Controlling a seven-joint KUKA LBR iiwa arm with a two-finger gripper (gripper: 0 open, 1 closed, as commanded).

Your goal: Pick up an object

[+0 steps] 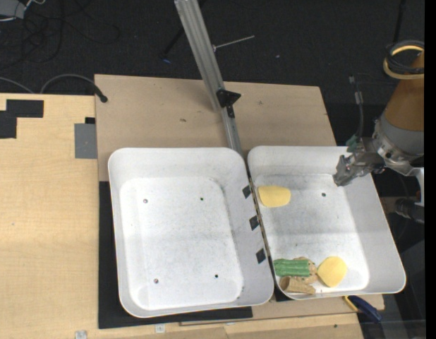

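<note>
Pincer [345, 170], whose state I could not tell, hung over the right bin's [387, 256] far right edge; nearest lay the yellow lump [274, 196], leftward.

Robot arm [405, 111] entering from the right of the camera view. An orange section with a dark ring at its top sits above a grey wrist. From the wrist the gripper [343, 174] extends leftward and slightly downward, its dark tip at the lowest point. The finger state cannot be made out at this size and angle.
</note>
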